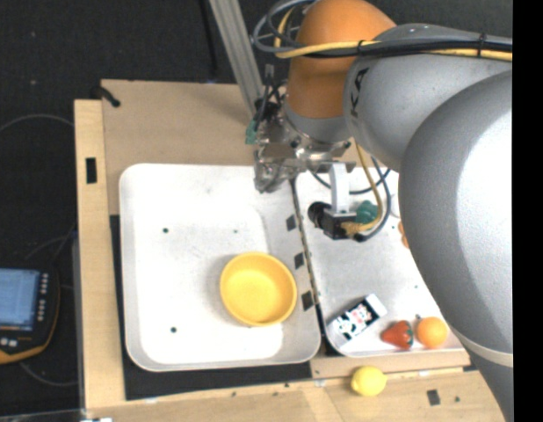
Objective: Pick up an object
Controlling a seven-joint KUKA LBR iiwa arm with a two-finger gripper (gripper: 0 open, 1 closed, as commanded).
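Note:
My gripper (268,172) hangs over the far end of the rim where the two bins meet, just inside the left bin's (148,236) far right corner. I see nothing held in it. A yellow bowl (257,287) stands upright in the left bin, near its front right, well in front of the gripper. In the right bin (377,271), close to the front edge, lie a black-and-white box (357,316), a red strawberry (396,333) and an orange (431,331). The arm covers much of the right bin.
A yellow lemon (368,381) lies outside the bins on the bench, in front of the right bin. A small teal thing (368,210) shows among the wrist cables over the right bin. A handheld screen device (21,310) sits off the bench at the left.

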